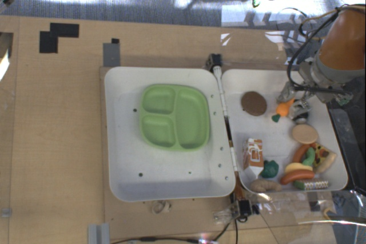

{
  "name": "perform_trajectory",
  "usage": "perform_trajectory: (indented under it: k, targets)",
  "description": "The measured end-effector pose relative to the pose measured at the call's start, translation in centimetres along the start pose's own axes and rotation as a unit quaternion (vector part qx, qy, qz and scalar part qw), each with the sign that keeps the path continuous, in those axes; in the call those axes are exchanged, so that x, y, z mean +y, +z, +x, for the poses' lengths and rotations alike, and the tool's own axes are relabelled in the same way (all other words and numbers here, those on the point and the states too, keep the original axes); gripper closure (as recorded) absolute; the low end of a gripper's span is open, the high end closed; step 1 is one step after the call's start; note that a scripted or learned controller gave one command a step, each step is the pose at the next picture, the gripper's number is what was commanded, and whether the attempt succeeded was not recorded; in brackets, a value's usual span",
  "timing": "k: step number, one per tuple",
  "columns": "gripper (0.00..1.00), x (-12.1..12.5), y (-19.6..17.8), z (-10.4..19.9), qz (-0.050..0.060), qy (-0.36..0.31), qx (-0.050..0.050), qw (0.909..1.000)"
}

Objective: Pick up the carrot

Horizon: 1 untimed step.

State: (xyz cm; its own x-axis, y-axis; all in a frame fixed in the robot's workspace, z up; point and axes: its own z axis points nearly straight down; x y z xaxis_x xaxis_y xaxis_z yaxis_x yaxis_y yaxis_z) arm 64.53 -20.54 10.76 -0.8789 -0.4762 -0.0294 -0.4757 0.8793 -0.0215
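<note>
Right bin [337, 183]: one carrot [283, 109] at claw [293, 101] | left bin [117, 180]: one green plate [174, 117]

Green 3-compartment plate [174, 116] sits mid left bin [123, 180]. Right of plate, in right bin [233, 88]: brown disc [253, 103], tan disc [304, 134], carton [254, 153], broccoli [269, 168], hot dog [297, 173], pizza slice [324, 158].

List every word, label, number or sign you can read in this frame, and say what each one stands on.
No text can be read.
The small brown-and-white carton in the right white bin carries white printing, too small and blurred to read.
The black square patches on the wooden bench are plain, with no lettering.
</note>
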Motion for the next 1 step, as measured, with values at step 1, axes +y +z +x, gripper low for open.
perform_trajectory:
  k: [1]
  targets:
    - [1.00,5.27,-6.22,-1.46,-0.007,0.008,0.006,0.9999]
